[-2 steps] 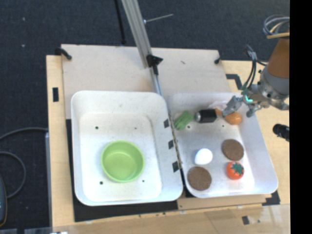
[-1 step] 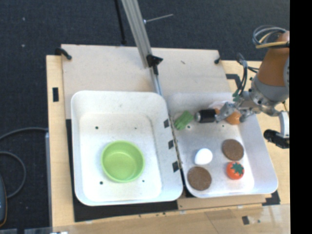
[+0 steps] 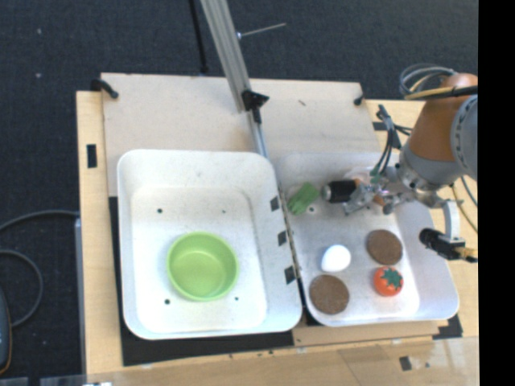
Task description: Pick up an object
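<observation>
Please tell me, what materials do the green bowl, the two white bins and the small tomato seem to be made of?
Green bowl: probably plastic, an even lime colour with a smooth, softly shiny surface.
Left bin and right bin: likely moulded plastic, matte white with rounded corners and faint speckles.
Tomato: seemingly a toy, plastic or rubber, flat red with a green top; the view is too small to be sure.
</observation>
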You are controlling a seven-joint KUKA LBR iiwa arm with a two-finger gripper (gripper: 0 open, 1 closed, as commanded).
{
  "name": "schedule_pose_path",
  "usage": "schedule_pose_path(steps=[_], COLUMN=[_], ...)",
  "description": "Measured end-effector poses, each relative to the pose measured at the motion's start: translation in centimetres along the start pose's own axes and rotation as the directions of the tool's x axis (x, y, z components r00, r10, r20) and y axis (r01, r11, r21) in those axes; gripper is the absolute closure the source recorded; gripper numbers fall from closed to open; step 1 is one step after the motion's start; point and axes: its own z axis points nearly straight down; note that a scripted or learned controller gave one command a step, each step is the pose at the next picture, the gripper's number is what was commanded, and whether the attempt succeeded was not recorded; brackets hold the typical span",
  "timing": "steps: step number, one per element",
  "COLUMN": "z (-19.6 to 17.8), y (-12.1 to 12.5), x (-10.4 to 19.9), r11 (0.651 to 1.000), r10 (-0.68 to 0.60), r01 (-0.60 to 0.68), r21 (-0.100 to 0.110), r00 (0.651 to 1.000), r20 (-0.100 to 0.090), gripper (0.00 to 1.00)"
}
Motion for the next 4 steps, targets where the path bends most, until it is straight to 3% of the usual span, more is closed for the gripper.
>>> schedule_pose_path(steps=[1,2,4], z=[2.1,0.8,-9.6], y=[0.0,0.1,1.2], x=[-0.1,-0.2,-1.1], r11=[1.0,1.0,1.0], r10=[0.002,0.002,0.001], r01=[-0.002,-0.002,-0.001], r21=[-0.002,-0.008,-0.005], r00=[1.0,1.0,1.0], r20=[0.001,0.003,0.001], gripper=[0.0,1.0,1.0])
